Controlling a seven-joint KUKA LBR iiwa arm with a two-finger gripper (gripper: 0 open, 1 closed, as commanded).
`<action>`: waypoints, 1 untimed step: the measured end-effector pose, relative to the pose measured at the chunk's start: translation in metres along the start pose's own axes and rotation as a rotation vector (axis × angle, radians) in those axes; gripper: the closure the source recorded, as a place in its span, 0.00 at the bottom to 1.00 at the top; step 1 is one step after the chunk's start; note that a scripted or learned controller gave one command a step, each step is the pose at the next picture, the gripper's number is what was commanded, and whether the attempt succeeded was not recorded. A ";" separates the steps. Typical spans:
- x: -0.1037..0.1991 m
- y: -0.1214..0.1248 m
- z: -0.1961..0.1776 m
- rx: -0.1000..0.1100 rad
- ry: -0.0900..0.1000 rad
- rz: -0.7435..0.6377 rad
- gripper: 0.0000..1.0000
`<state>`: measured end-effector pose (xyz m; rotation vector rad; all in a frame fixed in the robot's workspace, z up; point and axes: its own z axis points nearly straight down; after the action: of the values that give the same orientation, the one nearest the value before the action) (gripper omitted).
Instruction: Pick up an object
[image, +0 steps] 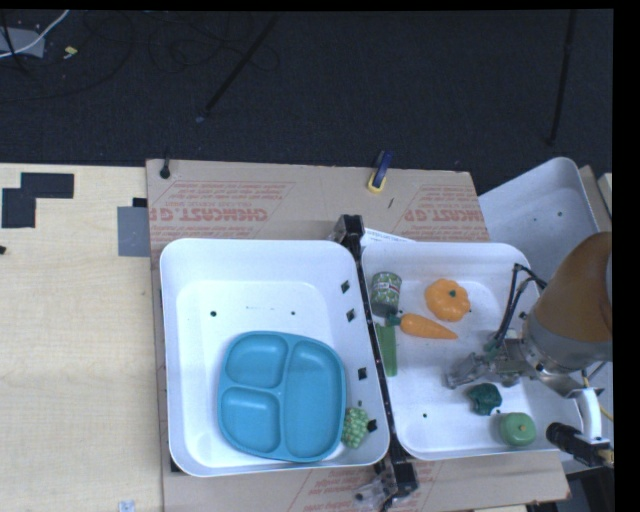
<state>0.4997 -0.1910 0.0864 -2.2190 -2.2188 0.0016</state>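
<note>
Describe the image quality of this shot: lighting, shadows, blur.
Camera view: even, soft lighting, no harsh glare on the white bins; the background above the bench is dark. The blue tray casts only a faint shadow. The arm looks soft and blurred, and the claw is too indistinct to read. The carrot and orange pepper are fairly sharp.

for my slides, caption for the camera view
End effector low in the right bin near a dark green toy; blue plate left.
</note>
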 end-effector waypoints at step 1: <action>-0.001 0.000 -0.012 -0.002 0.000 0.005 1.00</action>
<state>0.5000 -0.1923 0.0980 -2.2255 -2.2143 -0.0005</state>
